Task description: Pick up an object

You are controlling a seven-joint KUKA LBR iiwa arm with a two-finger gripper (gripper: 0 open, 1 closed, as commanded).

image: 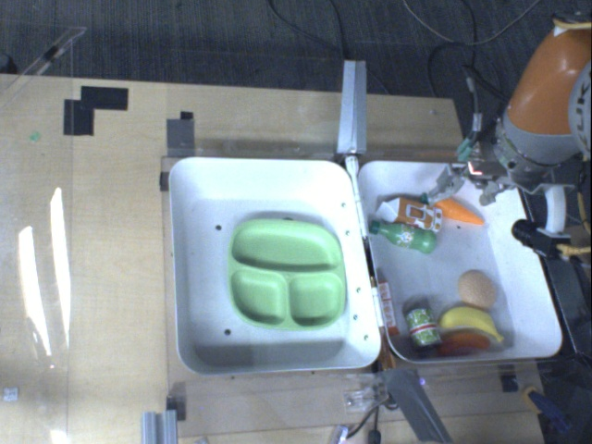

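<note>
Start at your left bin (185, 340): one green divided tray (286, 273), alone. In the right bin (546, 336) you have one green bottle (404, 236), one small carton (416, 213), one carrot (459, 213), one can (422, 326), one banana (472, 321) and one brown round thing (477, 289). The hand (467, 181) hangs over the carrot, fingers spread, pinching nothing. Carton, bottle and carrot crowd together, so a descent could nudge one and miss.

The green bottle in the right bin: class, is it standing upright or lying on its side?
Lying on its side. The green bottle stretches lengthwise across the floor of the right bin, its narrow neck end pointing toward the divider between the bins.
</note>
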